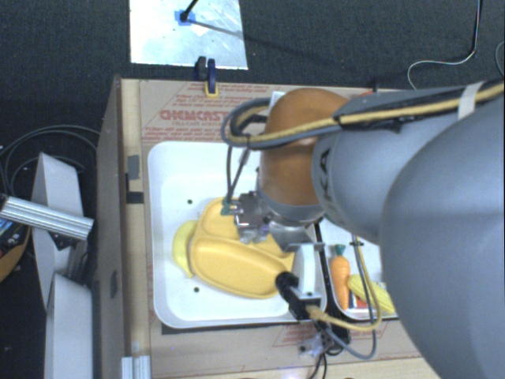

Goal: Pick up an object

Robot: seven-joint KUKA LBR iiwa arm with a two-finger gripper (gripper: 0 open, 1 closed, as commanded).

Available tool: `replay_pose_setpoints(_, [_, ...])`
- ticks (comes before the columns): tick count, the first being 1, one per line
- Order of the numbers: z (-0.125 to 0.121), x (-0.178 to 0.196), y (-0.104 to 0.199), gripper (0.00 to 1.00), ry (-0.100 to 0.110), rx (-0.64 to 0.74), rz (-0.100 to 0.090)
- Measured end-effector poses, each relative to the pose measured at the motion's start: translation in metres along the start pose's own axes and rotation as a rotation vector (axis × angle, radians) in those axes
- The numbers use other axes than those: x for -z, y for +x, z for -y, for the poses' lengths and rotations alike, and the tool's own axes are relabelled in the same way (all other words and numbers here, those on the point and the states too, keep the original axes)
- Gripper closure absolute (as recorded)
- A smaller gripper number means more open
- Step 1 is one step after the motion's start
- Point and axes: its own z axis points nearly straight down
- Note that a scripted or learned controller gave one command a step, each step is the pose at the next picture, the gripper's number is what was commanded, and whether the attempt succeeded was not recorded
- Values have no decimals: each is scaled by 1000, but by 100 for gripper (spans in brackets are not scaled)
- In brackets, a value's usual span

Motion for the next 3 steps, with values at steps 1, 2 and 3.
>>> replay_pose_setpoints(1, [-111, -37, 33, 100, 3, 3, 2])
replay_pose_setpoints(2, [-83, 64, 48, 100, 0, 4, -1])
replay_pose_setpoints(3, [-129, 19, 59, 100, 4, 4, 2])
